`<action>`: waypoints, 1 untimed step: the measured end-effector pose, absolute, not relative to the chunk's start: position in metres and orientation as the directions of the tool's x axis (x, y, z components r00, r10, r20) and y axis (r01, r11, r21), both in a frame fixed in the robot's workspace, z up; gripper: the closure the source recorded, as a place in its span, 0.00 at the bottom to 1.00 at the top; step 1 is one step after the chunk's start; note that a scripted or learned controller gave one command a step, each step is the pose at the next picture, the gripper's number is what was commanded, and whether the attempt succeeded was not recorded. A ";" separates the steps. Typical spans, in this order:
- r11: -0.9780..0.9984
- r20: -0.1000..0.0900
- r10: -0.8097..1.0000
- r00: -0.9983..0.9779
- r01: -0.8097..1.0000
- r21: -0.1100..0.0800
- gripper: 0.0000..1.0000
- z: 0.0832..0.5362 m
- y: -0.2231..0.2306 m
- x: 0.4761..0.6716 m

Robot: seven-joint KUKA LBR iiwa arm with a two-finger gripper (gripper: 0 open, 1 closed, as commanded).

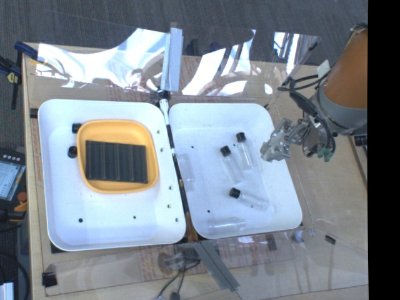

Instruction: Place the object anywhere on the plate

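Over the right bin's [284,195] right edge my pincer [274,147] hovers; I cannot tell its opening. Clear black-capped vials [242,149] lie left of it; next, grasp one for the yellow plate [117,156].

Bright, even overhead light. Strong glare off the crumpled foil [112,61] behind the bins, blown to white in patches. Both white bins [112,230] near overexposed, surface detail washed out. Soft, faint shadows only, under the yellow plate [94,180]. 3 clear vials [244,149] nearly lost against the right bin, only black caps reading well. Gripper [275,145] slightly soft. Arm [347,74] at the right edge blurry. Moderate resolution, mild compression noise on the dark floor [94,5].
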State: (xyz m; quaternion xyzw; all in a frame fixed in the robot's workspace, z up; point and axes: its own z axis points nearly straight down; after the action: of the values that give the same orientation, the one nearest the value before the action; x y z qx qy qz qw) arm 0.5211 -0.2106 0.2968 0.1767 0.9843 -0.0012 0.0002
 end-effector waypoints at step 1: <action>0.971 0.003 0.238 -0.971 0.238 0.000 1.00 0.217 -0.165 0.477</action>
State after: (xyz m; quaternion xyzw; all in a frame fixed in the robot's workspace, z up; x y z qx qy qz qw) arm 0.4767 -0.1653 0.2172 0.1199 0.9928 0.0002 -0.0016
